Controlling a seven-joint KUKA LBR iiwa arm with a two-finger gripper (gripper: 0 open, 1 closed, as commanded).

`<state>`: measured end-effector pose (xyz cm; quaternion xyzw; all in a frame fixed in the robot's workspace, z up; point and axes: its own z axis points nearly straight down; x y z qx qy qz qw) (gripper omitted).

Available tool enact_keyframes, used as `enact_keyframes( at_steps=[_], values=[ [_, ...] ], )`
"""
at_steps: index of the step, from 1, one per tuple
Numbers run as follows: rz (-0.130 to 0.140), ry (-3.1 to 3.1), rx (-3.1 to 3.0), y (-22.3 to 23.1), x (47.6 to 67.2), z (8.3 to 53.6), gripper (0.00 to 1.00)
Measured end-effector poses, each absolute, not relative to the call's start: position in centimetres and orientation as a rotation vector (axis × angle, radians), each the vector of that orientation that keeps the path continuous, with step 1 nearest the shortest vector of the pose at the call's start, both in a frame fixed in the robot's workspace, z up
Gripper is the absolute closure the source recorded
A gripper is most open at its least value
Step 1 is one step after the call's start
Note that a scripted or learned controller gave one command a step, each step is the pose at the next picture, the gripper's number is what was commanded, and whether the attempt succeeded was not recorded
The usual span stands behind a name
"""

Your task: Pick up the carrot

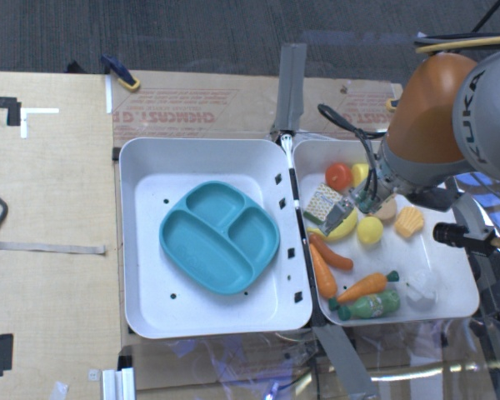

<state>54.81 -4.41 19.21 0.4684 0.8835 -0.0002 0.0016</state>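
Observation:
An orange carrot (365, 287) with a green leafy end lies tilted near the front of the right bin (450, 302). A second long orange carrot-like piece (321, 272) lies along that bin's left wall, beside a red-orange sausage shape (334, 257). My gripper (356, 202) hangs low over the middle of the right bin, right above a yellow banana (340, 225), well behind the carrot and apart from it. Nothing is visibly held.
A blue divided plate (220, 237) lies in the left bin (137, 223). Around the gripper sit a red tomato (339, 176), a checkered packet (322, 202), a lemon (369, 230) and a yellow-orange wedge (409, 222). A green vegetable (368, 306) lies in front of the carrot.

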Motion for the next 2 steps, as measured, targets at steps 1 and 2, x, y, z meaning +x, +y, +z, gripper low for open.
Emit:
enact_keyframes(
  at_steps=[1,2],
  values=[
    [0.0,2.956,1.059,-9.0,50.0,19.2,0.0],
    [-0.001,2.828,1.367,-10.6,47.8,10.3,0.0]
  ],
)
